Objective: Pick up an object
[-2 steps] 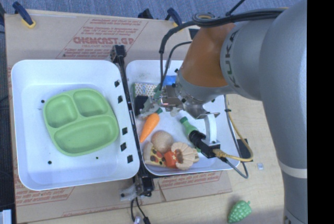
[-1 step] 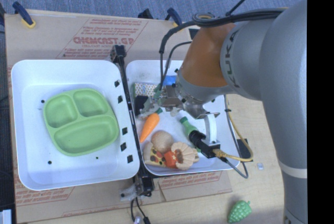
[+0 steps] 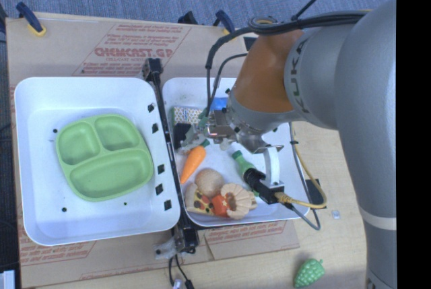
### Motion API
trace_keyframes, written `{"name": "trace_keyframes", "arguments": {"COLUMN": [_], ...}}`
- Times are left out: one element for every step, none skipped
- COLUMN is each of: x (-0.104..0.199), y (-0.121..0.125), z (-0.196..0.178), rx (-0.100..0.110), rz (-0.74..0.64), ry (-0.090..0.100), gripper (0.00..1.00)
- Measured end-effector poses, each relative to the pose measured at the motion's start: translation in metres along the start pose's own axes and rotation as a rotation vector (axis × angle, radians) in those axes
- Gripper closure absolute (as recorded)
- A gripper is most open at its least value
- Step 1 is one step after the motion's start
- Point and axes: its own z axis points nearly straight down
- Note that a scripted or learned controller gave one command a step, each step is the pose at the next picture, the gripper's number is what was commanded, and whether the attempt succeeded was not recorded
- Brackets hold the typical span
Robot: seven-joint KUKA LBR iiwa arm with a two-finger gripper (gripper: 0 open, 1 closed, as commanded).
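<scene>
Reaching arm, hand above carrot

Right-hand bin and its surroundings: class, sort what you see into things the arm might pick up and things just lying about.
For the job: end effector; carrot; bread roll; pizza slice; green marker.

Lying about: green divided plate; grape bunch outside the bins; blue clamps.
</scene>
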Motion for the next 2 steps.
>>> {"name": "trace_keyframes", "arguments": {"x": [0.000,-0.047], "y": [0.000,-0.009], "z": [0.000,0.056], "rx": [0.000,0.001], "rz": [0.000,0.001], "ry": [0.000,0.000], "gripper": [0.00,0.00]}}
